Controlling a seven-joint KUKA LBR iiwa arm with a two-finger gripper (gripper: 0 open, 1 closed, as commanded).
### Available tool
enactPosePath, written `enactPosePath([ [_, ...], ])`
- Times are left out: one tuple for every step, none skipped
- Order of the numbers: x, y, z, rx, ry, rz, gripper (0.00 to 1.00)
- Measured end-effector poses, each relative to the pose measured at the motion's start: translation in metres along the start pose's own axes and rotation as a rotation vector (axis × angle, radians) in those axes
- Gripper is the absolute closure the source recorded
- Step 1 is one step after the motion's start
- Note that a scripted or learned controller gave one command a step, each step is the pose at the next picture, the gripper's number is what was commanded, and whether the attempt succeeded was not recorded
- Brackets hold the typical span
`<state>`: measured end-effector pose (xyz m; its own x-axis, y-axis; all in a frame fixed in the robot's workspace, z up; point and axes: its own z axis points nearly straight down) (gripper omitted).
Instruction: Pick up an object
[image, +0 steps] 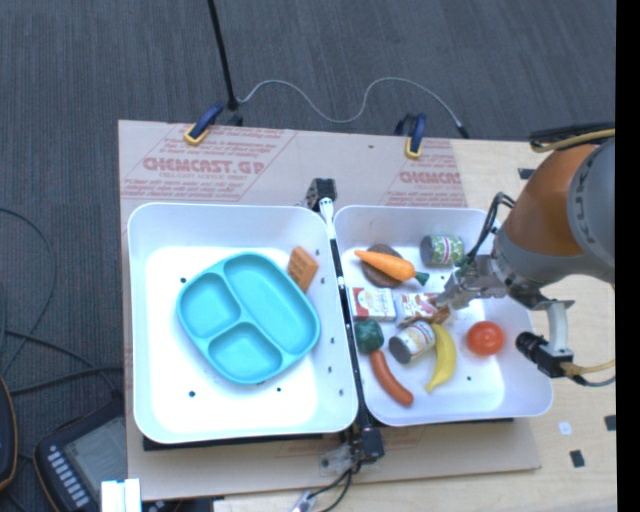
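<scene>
Right white bin: curved yellow banana, round red tomato, tapered carrot, cylindrical can; gripper state cannot be told.

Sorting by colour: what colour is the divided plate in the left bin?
Light blue; the divided plate shows clearly in the camera view.

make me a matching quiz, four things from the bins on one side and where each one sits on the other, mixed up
Things:
1. tray
2. tomato
3. carrot
4. hot dog

Places:
A. right bin, near its right wall
B. left bin, in the middle
C. right bin, near its front left corner
D. right bin, toward the back, left of the green-labelled can

Pairs: 1-B, 2-A, 3-D, 4-C
</scene>
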<state>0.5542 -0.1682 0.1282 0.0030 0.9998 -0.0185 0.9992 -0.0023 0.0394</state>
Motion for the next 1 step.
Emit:
enactPosePath([
  [0.0007,-0.0007,0.001,0.003,0.002,0.0,0.0],
])
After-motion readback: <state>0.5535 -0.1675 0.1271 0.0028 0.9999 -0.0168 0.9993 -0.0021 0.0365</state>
